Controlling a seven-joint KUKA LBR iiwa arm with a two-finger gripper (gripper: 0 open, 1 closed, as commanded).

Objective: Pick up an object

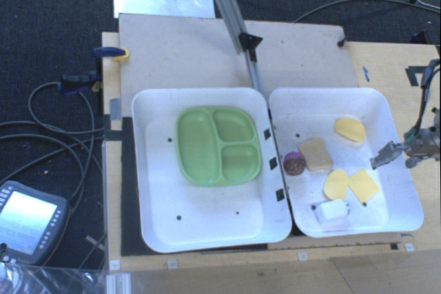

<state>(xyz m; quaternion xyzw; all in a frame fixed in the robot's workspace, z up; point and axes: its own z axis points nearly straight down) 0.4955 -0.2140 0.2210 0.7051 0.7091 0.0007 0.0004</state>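
Gripper (386,155) hovering at right bin (398,122) edge, carrying nothing.
Fingers' spread: cannot tell (blurred); yellow square (362,185) lying nearest, just below-left, likely target.

Two white bins (148,169), one green tray (218,145), three yellow pieces (350,129), one tan block (316,153).
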